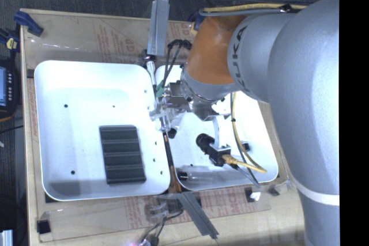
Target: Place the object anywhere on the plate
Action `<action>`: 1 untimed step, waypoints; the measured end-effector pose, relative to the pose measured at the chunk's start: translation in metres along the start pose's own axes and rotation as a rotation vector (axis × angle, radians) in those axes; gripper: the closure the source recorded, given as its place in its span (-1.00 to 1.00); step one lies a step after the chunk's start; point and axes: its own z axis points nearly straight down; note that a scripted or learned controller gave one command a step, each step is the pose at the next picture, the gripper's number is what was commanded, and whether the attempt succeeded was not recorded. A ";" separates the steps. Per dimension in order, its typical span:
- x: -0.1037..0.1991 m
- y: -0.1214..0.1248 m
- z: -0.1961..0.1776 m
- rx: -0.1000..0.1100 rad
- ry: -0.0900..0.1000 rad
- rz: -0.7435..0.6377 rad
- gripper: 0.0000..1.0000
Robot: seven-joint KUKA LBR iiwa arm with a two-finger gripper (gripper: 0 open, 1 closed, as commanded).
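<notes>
Starting at the left: the left bin holds the plate, a dark ribbed slab lying flat towards the near side, with bare white floor all round it, so I judge there's plenty of room to come down on it

Moving right, here's my gripper, hanging right over the rims where the two bins meet, just beside the plate's far right corner. It's a tangle of metal and wires from this angle, and I cannot tell whether my jaws are open or closed

At my tip there's a small brownish speck, sitting over the seam. That may be the object, but it's too small to say, and I can't say that I'm gripping it

Further right, the right bin lies mostly under my own arm, whose orange band covers its far side. A yellow cable loops over its near floor

My guess: I'm at the crossing, and the plate waits a short move left and nearer
</notes>
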 end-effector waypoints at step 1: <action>0.087 -0.066 0.017 0.003 -0.001 0.104 1.00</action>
